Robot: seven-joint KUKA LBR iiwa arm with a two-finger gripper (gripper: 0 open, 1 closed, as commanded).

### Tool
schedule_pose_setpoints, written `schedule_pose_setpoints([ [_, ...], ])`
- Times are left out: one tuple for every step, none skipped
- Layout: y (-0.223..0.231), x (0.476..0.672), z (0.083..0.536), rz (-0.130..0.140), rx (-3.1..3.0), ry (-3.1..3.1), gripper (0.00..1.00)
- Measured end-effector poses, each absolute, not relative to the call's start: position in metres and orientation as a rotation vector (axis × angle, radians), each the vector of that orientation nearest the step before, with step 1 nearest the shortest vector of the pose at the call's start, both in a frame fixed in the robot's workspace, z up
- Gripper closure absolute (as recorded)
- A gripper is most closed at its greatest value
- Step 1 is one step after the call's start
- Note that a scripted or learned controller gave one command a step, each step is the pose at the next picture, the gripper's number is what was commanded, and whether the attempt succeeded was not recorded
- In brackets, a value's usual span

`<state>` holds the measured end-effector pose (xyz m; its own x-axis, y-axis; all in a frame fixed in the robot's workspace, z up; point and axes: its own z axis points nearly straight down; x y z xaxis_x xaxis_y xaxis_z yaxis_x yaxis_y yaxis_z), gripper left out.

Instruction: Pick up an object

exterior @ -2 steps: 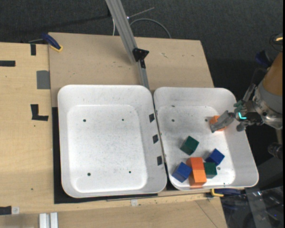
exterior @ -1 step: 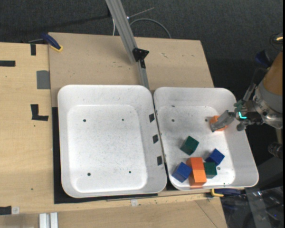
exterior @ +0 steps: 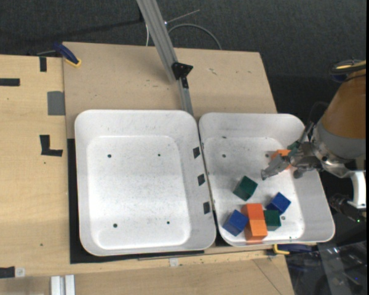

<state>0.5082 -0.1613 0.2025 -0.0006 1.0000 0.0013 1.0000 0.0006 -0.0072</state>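
The right bin (exterior: 234,128) holds several blocks in its near half: a dark green block (exterior: 245,187), a blue block (exterior: 280,202), a tall orange block (exterior: 255,220), a second blue block (exterior: 235,222) and another dark green block (exterior: 272,219). My gripper (exterior: 283,169) hangs over the right side of this bin, above and to the right of the first green block. Its fingers stand apart, with nothing between them. A small orange piece (exterior: 283,153) shows just behind the fingers.
The left bin (exterior: 86,165) lies beside the right one, their rims touching in the middle. A grey metal pole (exterior: 157,26) slants in from the top down to the bins' far junction. The arm's orange band (exterior: 350,106) is at the right edge.
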Motion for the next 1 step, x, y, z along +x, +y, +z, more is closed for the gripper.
schedule_pose_setpoints([
  [-0.1601,0.4985,0.1546,0.006,-2.217,-2.217,0.0],
])
